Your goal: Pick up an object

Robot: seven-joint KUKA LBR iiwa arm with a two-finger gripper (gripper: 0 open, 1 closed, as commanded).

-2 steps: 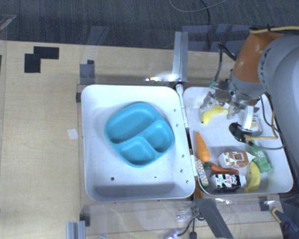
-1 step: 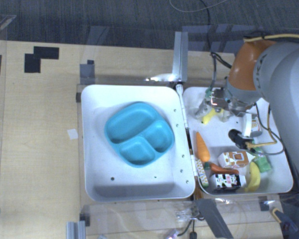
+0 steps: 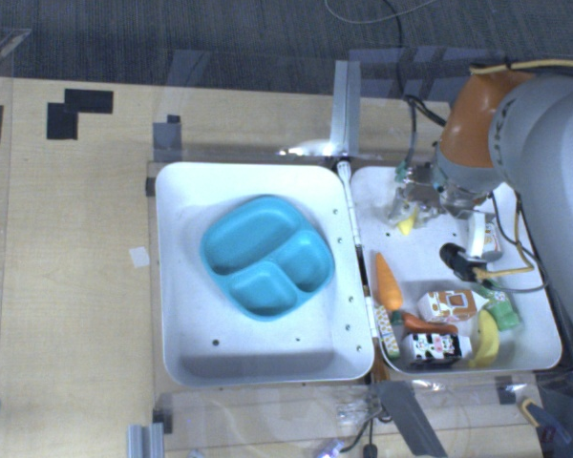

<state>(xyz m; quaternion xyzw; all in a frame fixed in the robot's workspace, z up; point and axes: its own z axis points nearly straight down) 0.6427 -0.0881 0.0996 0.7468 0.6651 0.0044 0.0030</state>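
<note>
The left bin (image 3: 172, 284) holds a blue plate (image 3: 265, 256) with three parts. Right of that bin sits the right bin (image 3: 544, 351). Near its front lie a carrot (image 3: 388, 282), a small carton (image 3: 447, 304), a black-and-white box (image 3: 434, 347) and a banana (image 3: 488, 337). The hand (image 3: 422, 198) hangs low at the back of that bin, by a small yellow thing (image 3: 406, 223). I cannot tell if it is open or holding anything. It looks like the reaching step. Next it must close on one thing and lift.
</note>
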